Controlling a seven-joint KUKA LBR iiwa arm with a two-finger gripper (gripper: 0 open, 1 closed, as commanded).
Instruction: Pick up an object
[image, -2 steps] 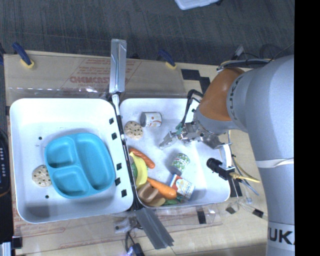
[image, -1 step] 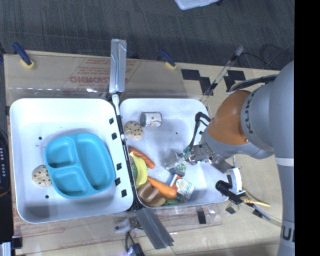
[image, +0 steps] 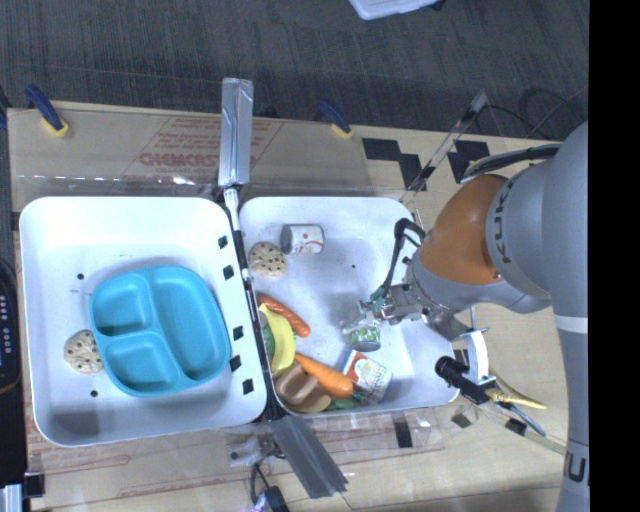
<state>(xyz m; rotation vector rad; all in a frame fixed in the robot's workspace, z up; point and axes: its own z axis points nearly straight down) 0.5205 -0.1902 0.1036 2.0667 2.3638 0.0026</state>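
Claw (image: 372, 318) low in right bin (image: 330, 212), over clear packet (image: 364, 332); grip state impossible to tell; probably poised there because packet lies apart from carrot (image: 322, 375), banana (image: 283, 343), cookie (image: 267, 259).

Even, fairly bright overhead light fills the frame. The 2 white bins (image: 130, 215) look slightly washed out, with soft shadow along their lower inner walls. The dark floor across the top stays dim. Detail is soft and grainy throughout; small items at lower centre blur together.
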